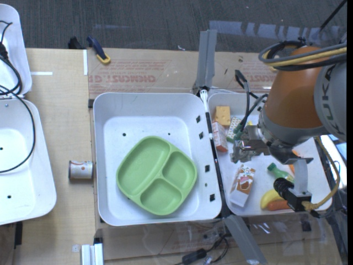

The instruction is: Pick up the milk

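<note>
The milk is a small white carton with a red and orange print. It lies in the right bin, near that bin's front left corner. My gripper hangs over the right bin just behind the carton, under the arm's orange band. Nothing shows between gripper and carton that tells me they touch. The wrist hides part of the bin's middle.
The left bin holds a green divided plate. In the right bin lie a yellow block, a red and white packet, a banana and a green item. A small can lies on the bench left of the bins.
</note>
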Motion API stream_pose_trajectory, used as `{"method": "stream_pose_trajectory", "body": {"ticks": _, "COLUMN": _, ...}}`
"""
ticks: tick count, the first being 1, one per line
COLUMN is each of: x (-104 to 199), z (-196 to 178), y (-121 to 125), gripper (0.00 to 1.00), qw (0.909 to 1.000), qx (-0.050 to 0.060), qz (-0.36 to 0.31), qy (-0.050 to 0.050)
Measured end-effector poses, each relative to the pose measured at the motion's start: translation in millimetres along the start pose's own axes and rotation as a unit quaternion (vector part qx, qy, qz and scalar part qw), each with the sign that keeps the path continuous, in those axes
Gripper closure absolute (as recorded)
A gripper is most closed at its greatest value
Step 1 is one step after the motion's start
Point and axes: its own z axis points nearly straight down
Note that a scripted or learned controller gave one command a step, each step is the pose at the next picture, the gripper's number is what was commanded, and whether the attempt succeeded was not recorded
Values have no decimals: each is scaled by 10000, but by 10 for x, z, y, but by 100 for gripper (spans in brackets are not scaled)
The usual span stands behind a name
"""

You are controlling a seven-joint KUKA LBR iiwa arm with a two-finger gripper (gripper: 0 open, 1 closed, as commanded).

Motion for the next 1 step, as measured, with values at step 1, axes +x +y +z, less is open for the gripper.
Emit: {"method": "stream_pose_trajectory", "body": {"ticks": 1, "x": 447, "z": 300, "y": -1, "gripper": 100, "qw": 9990, "qx": 3, "qz": -456, "qy": 0}}
